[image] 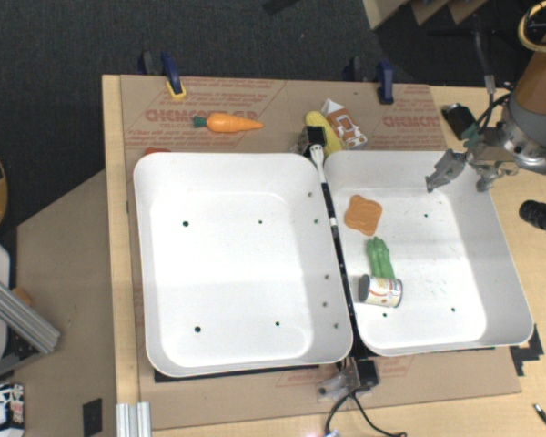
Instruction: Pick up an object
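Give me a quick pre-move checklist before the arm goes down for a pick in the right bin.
1. Targets present in the right bin: orange slab, green piece and small can all lie there. Ok.
2. Gripper over the right bin: it sits above the bin's far right corner, apart from all three items. Ok.
3. Gripper above a target: nothing lies directly under it. Not ok.
4. Target spacing: the green piece touches the can; the orange slab lies apart. Ok for the slab.
5. Strays: carrot and carton lie on the board behind the bins, outside them. Ok.
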### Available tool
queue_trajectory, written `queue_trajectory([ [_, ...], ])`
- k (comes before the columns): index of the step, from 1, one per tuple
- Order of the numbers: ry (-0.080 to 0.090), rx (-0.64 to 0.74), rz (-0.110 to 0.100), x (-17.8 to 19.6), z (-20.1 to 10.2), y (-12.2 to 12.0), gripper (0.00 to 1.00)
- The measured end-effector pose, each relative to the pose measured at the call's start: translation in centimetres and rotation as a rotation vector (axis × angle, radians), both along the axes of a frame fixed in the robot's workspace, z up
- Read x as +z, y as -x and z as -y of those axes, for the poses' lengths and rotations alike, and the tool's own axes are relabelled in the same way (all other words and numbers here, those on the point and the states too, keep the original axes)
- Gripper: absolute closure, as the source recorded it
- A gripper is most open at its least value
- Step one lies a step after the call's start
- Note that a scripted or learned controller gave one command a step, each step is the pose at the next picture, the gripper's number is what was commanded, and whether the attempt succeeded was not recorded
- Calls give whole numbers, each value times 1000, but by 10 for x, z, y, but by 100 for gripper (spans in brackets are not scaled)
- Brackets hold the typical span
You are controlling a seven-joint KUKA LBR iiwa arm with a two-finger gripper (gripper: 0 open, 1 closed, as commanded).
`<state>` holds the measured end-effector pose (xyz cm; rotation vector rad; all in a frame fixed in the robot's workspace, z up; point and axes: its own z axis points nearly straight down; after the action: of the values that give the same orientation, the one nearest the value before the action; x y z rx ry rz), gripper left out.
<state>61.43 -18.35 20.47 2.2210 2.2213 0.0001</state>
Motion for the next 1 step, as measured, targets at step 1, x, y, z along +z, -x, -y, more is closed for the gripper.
queue_trajectory([
  [1,-7,7,-10,-65,-85,32,0],
])
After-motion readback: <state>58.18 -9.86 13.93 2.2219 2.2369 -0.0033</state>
